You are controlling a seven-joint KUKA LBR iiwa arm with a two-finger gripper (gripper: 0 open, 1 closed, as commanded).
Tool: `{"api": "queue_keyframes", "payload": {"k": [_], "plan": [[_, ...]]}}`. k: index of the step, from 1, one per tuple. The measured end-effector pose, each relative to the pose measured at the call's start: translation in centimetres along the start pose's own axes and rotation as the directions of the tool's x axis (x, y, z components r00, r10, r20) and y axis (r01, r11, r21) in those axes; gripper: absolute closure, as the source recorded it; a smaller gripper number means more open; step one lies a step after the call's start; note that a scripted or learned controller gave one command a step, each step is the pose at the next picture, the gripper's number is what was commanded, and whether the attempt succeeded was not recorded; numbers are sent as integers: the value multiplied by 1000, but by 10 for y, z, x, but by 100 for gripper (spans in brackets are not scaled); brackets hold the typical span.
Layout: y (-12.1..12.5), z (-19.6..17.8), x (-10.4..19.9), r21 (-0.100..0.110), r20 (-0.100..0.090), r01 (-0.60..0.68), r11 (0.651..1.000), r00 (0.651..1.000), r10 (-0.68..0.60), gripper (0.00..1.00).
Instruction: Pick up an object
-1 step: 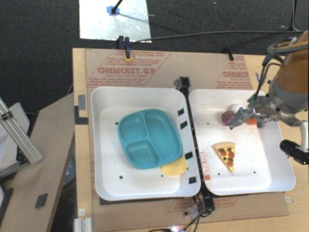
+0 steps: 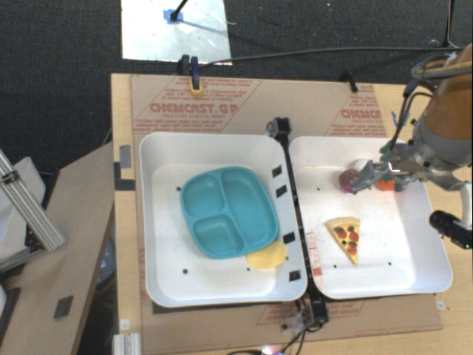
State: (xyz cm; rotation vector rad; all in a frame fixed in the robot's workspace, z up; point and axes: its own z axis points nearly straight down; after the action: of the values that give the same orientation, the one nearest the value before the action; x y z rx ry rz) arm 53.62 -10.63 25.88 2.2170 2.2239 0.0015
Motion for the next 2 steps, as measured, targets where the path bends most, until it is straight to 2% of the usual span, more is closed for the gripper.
{"api": "queue_keyframes", "payload": {"k": [2], "plan": [[-1, 84, 5, 4, -1, -2, 1000, 1000, 2, 0]]}}
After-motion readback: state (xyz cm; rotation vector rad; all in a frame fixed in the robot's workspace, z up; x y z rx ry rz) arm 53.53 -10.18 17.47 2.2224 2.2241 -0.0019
